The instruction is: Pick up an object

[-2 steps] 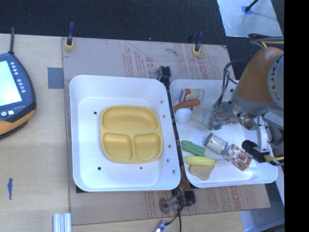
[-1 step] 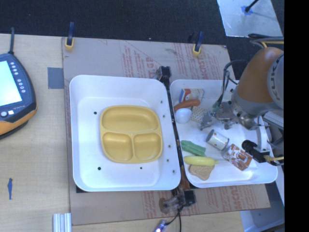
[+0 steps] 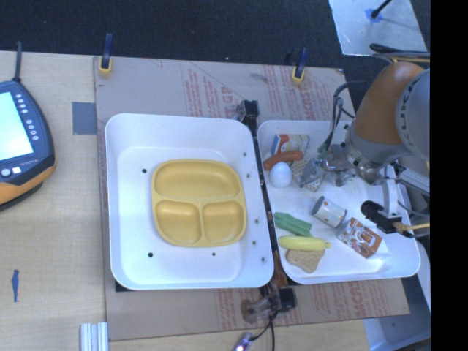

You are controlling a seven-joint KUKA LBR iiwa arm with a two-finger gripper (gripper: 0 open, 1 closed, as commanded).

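Observation:
The right bin [image 3: 398,263] holds several small items: a white egg [image 3: 280,174], a reddish sausage [image 3: 286,156] with a small carton [image 3: 295,142] behind it, a green vegetable [image 3: 292,224], a yellow banana [image 3: 301,244], a slice of toast [image 3: 302,260], a small tin can [image 3: 327,211] lying on its side and a brown snack packet [image 3: 360,238]. My gripper [image 3: 316,174] hangs low over the bin's back middle, just right of the egg and above the can. The grey arm with its orange band [image 3: 380,108] comes in from the right.
The left bin [image 3: 121,196] carries a yellow divided plate [image 3: 197,200]. An orange-edged control pendant [image 3: 18,141] lies on the bench at far left. Clamps [image 3: 106,58] [image 3: 298,64] hold the cardboard sheet's back edge. Cables and a black fitting [image 3: 380,214] sit at the right bin's right side.

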